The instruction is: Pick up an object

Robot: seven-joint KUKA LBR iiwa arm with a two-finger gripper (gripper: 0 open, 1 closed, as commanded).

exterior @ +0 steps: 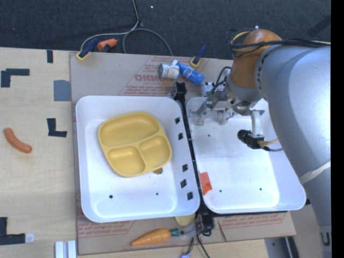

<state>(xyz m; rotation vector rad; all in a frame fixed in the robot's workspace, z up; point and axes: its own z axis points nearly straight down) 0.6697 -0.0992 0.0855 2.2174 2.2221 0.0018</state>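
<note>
- The only object I can see inside a bin is the yellow divided plate [135, 143]; it lies in the left bin [88, 198], a little toward the back, with its long axis running slantwise from the back-left to the front-right.
- The jaws [210, 113] hang over the back-left corner of the right bin [290, 198], just beside the divider [188, 144] between the two bins.
- So the plate lies to the left of the jaws and a little nearer to the front, on the other side of the divider; in my judgement the arm [290, 90] must cross this divider to reach it.
- I cannot tell if the jaws are open or closed; nothing is visible between them.
- A small dark thing [157, 171] peeks out at the front edge of the plate; it is too small to name.
- Outside the bins, on the surface [32, 198]: a white and blue bottle [180, 71] lies behind the bins, a carrot [153, 236] in front of them, and a sausage [18, 141] far to the left.
- These outside things are, I think, harder to reach than the plate.
- The plate is wide and flat, so a grip on its rim seems the only way.
</note>
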